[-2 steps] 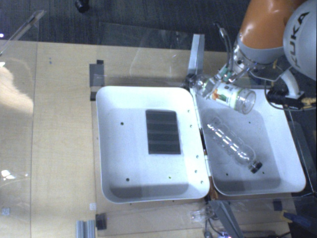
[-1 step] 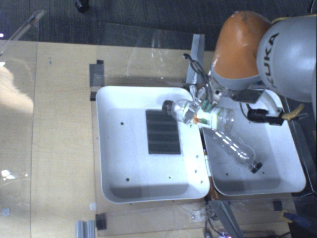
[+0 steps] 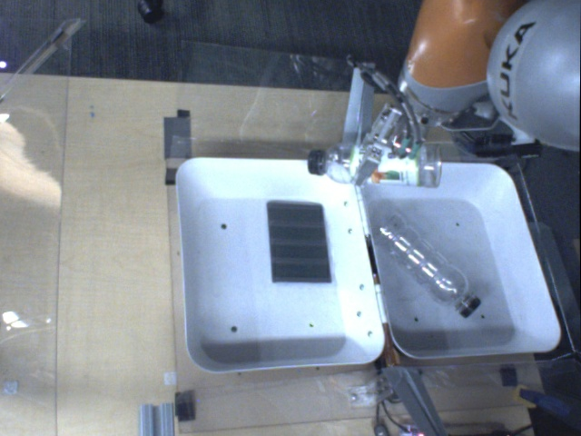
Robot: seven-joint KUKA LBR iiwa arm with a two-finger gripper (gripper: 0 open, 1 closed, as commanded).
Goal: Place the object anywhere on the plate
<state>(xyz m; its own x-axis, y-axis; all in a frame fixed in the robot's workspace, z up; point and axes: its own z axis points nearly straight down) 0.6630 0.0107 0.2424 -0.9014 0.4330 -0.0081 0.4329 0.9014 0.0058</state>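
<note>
The clear bottle (image 3: 425,263) lies diagonally in the right bin (image 3: 536,271); I see the gripper (image 3: 368,163) above the bins' far rims, its grip state unclear to me.

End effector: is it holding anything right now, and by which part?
Cannot be told. The end effector sits at the bins' top edge beside a clear bottle; another clear bottle lies in the right bin.

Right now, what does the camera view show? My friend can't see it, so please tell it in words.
A grey and orange robot arm reaches in, its gripper at the far rim where two white bins meet. The left bin holds a dark ridged plate; the right bin holds a clear bottle lying down.
</note>
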